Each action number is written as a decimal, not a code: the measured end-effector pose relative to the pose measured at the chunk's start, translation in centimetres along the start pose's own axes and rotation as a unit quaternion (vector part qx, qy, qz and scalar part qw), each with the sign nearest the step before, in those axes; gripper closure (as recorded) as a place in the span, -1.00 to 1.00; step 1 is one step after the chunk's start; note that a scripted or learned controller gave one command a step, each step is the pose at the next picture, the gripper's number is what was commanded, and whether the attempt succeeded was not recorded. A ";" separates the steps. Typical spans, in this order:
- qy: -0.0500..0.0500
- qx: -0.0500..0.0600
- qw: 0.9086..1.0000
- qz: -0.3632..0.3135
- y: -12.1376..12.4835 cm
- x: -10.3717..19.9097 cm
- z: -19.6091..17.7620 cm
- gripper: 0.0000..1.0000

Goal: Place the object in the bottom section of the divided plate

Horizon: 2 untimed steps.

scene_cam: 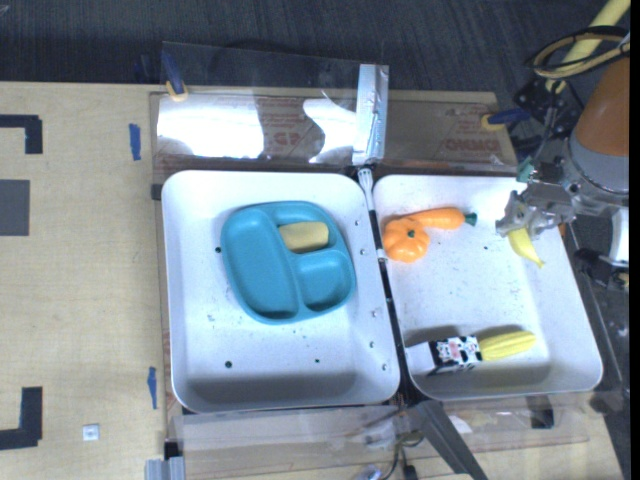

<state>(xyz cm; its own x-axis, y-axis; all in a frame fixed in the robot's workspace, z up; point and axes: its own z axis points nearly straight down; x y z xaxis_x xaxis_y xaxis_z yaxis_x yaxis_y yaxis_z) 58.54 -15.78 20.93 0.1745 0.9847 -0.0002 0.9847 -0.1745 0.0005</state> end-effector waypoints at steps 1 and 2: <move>0.000 0.000 0.994 -0.112 6.9 3.4 7.9 1.00; 0.001 -0.001 0.970 0.244 4.7 10.5 2.4 1.00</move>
<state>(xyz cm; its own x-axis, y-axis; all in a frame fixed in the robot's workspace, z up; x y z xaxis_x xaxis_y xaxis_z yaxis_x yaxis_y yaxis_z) 65.01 -6.23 18.55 0.6195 0.7850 0.0017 0.7850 -0.6195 0.0016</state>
